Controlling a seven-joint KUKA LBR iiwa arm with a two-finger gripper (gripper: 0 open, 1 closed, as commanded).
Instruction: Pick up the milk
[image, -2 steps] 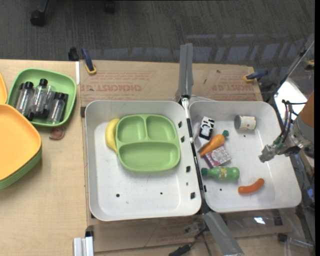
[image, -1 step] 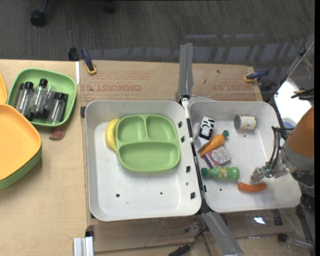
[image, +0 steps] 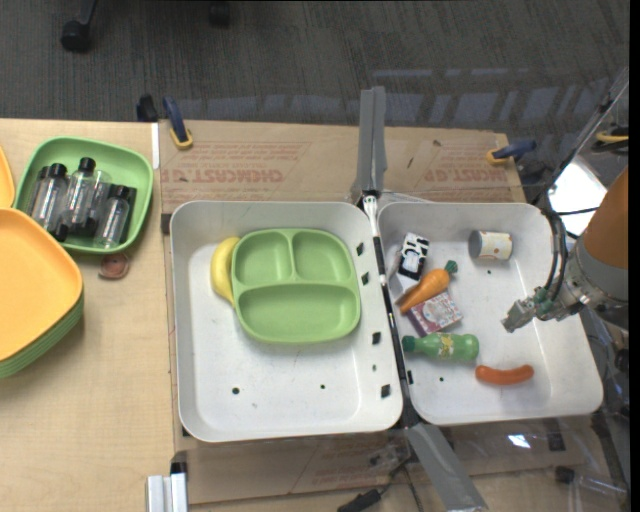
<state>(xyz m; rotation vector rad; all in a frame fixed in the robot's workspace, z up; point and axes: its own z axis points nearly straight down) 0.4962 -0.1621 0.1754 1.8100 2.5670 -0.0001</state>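
A green divided plate (image: 296, 285) overlaps a yellow item, perhaps a banana (image: 221, 269), in the left bin (image: 200, 390); carrot (image: 425, 287), green bottle (image: 445, 346) and sausage (image: 504, 375) lie in the right bin (image: 560, 395).

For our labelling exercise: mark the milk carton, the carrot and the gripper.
milk carton (image: 413, 255), camera view, its black-and-white face.
carrot (image: 425, 288), camera view, mid orange body.
gripper (image: 520, 316), camera view, at its fingertips.

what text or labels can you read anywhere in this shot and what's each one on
"CHEMCAST GP", red print, seen upside down, on the brown cardboard sheet behind the left bin; the same print recurs partly behind the right bin.
Milk carton: black and white pattern, no words readable.
Pink packet: print too small to read.
Green bottle: yellow label too blurred.
Dark bottles in the green tray: no label readable.
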